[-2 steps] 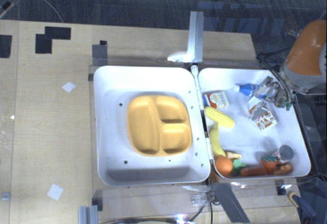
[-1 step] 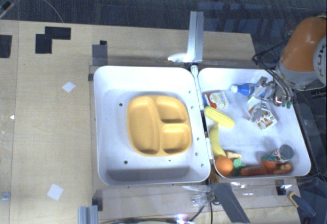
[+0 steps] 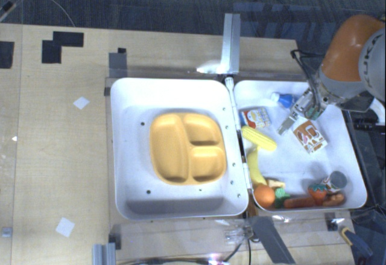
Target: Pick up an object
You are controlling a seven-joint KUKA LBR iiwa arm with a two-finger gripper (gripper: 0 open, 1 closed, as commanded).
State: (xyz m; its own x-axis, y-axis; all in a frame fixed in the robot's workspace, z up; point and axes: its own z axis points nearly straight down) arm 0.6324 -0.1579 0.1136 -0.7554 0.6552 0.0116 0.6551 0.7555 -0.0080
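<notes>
Hovering over the right bin (image 3: pixel 356 194), the gripper (image 3: pixel 291 122) hangs low with its fingers (image 3: pixel 283 127) slightly spread and nothing between them. Just beside them lies the likely target, a brown-and-white snack packet (image 3: pixel 310 136), flat and a little skewed on the bin floor. Trouble ahead, by my guess: a flat packet gives the fingers little to bite, so they could skid off it or close on air. A blue-capped tube (image 3: pixel 282 99) and a small red-labelled carton (image 3: pixel 257 118) sit near, easy to nudge. Further down rest a corn cob (image 3: pixel 259 138), banana (image 3: pixel 254 167) and orange (image 3: pixel 264 195). The left bin (image 3: pixel 129 155) holds a yellow divided tray (image 3: pixel 186 148).
</notes>
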